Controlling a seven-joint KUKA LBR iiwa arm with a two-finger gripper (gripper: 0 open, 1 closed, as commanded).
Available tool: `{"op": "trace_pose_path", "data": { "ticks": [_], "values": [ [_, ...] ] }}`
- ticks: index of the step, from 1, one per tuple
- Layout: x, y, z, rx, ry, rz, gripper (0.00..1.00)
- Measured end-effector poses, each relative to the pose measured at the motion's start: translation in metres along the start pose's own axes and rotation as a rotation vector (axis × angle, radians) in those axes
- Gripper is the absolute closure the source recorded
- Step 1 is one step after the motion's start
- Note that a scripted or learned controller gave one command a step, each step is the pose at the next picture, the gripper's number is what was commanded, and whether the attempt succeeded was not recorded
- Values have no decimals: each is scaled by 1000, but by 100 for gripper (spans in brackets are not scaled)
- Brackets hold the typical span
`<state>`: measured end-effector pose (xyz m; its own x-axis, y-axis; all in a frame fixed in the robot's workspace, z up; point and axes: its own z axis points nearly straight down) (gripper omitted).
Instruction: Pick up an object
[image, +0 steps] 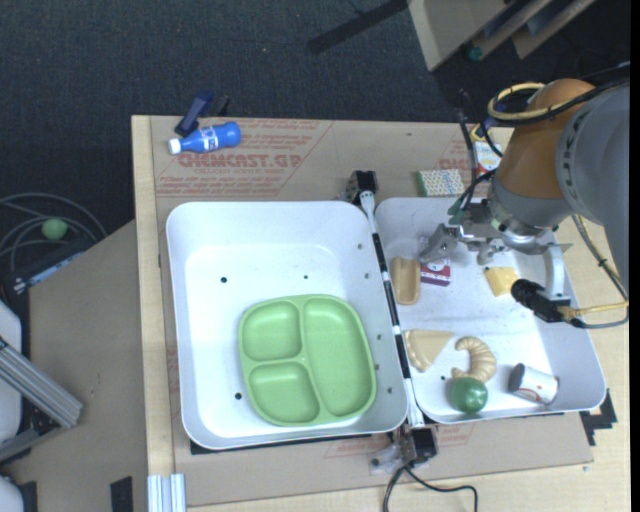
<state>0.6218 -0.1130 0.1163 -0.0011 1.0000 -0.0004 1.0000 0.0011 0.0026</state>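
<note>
Camera view: bench cardboard (240, 160) printed "CHEMCAST GP"; jaws' (440, 243) state indiscernible above the right bin (575, 350).

I see the arm (585, 140) cut off at the right edge; beneath the tool (450, 240), a small red-white item (436, 275) is partly hidden.

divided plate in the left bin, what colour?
Light green divided plate, seen in the camera view.

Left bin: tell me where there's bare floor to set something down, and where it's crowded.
The left bin has bare white floor behind the green divided plate and along its left wall. The right bin is crowded: bread piece, wedge, croissant, green ball, with the hand over its far end.
</note>
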Motion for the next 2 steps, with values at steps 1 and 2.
{"op": "trace_pose_path", "data": {
  "ticks": [1, 2],
  "values": [
    [13, -13, 32, 4, 1, 1, 0],
    [7, 15, 31, 1, 0, 0, 0]
  ]
}}
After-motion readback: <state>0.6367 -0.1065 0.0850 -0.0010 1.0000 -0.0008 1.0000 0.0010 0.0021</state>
